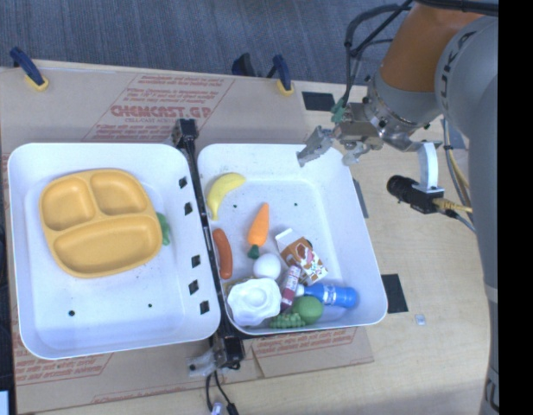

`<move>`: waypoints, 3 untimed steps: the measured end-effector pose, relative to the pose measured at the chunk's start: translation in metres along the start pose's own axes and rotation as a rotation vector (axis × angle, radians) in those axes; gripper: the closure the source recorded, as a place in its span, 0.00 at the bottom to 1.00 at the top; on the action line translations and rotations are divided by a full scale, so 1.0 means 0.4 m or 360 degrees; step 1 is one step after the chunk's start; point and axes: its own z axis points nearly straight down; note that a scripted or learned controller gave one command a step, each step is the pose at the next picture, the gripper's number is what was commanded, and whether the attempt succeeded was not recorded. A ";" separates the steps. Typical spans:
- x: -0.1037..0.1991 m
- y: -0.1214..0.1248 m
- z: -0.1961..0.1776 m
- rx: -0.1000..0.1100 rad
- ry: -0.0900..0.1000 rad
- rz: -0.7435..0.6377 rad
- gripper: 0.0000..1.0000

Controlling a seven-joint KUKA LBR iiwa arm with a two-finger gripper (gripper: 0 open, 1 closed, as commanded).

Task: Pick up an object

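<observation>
Carrot (259,227) lies at the middle of the right bin (357,232), untouched. Gripper (328,147) hovers over that bin's far right corner, fingers spread, clutching nothing. Something green (165,229) peeks from under the yellow tray (99,220) in the left bin (24,258), hard to identify.

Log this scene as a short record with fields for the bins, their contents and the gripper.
left bin: yellow divided plate, a green item tucked at its right edge
right bin: banana, carrot, sausage, egg, snack packet, blue bottle, white cup, green items
clutter: crowded toward the near right corner of the right bin
gripper: above the far right rim of the right bin, holding nothing
</observation>
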 end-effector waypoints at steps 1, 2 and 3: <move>0.086 -0.038 0.432 0.0008 0.0003 0.0117 0.00; 0.085 -0.035 0.403 0.0006 0.0002 0.0110 1.00; 0.085 -0.035 0.403 0.0006 0.0001 0.0110 0.00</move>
